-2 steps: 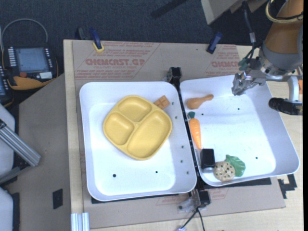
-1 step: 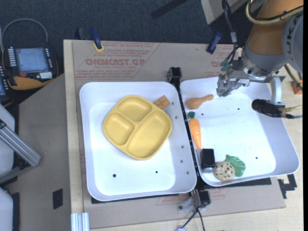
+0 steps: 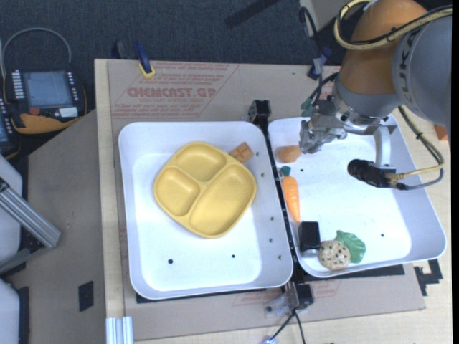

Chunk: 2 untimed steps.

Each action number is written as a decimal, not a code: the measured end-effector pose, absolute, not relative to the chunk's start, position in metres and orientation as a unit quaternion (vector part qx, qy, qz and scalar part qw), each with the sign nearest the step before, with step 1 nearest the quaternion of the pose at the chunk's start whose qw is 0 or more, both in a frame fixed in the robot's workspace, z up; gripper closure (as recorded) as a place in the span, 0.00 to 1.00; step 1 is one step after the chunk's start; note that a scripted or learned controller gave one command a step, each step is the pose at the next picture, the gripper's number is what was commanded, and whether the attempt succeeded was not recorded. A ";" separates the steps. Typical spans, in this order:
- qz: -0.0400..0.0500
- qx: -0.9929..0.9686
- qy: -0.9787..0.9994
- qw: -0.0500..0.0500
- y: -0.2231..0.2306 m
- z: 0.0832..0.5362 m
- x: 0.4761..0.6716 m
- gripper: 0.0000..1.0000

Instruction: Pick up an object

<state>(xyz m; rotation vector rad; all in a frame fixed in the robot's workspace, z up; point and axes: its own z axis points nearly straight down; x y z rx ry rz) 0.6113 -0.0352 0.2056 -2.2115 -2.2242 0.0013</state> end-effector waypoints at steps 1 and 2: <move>0.000 -0.705 -0.709 0.002 0.018 0.220 0.594 1.00; -0.001 -0.705 -0.710 0.000 0.078 0.228 0.586 1.00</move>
